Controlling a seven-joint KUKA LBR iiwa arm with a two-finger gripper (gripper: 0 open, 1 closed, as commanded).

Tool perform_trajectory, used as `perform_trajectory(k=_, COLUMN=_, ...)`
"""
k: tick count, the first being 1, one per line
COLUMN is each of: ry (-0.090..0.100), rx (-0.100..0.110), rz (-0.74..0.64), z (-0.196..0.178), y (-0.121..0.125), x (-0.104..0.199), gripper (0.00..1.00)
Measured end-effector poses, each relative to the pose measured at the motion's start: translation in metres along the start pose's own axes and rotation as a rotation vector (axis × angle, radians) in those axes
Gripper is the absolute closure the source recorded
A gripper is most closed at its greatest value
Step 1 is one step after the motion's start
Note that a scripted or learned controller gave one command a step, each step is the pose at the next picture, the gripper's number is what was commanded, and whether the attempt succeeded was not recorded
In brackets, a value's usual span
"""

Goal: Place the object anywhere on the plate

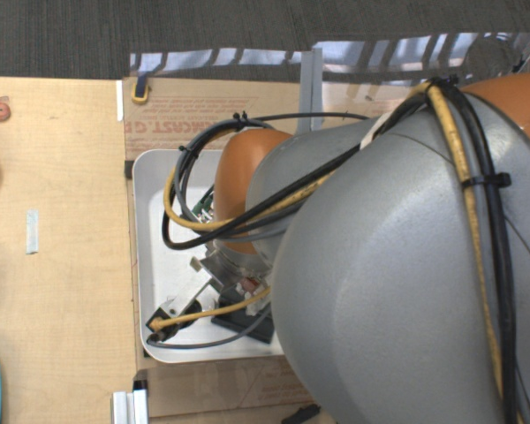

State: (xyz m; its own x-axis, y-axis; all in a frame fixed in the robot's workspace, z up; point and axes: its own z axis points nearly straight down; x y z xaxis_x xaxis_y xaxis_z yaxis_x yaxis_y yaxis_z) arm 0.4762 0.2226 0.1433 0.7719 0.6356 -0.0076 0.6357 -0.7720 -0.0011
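Plate and object — I can't make out either from here; the white bin (152, 237) at centre-left lies mostly under the grey arm (397, 263). Gripper (228, 294) low in the bin, its state untellable — better lift clear and check before placing.

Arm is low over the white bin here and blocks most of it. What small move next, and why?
Probably a short lift straight up. The arm covers most of the white bin, and its gripper sits low near the bin's front wall, so neither object nor plate can be checked.
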Motion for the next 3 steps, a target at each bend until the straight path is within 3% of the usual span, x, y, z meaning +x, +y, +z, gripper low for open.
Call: perform_trajectory(k=3, ry=0.000, rx=0.000, rz=0.000, z=0.0000, y=0.0000, x=0.0000, gripper=0.00)
